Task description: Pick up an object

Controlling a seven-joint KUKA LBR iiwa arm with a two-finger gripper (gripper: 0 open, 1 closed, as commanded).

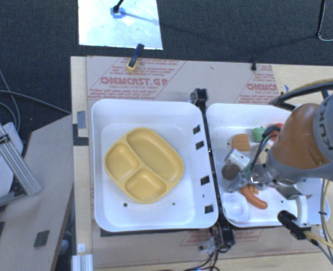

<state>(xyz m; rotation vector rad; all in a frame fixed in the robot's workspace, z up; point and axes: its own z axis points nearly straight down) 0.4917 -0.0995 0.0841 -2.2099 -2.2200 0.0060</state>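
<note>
yellow divided plate, white bins, orange carrot, green toy

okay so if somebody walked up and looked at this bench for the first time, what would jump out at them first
Probably the yellow divided plate, lying alone in the left bin against the white. Next, the arm's orange band over the right bin, with the hand down among a huddle of small things there, an orange carrot-like piece just below it. Whether the hand grips anything is unclear.
</note>
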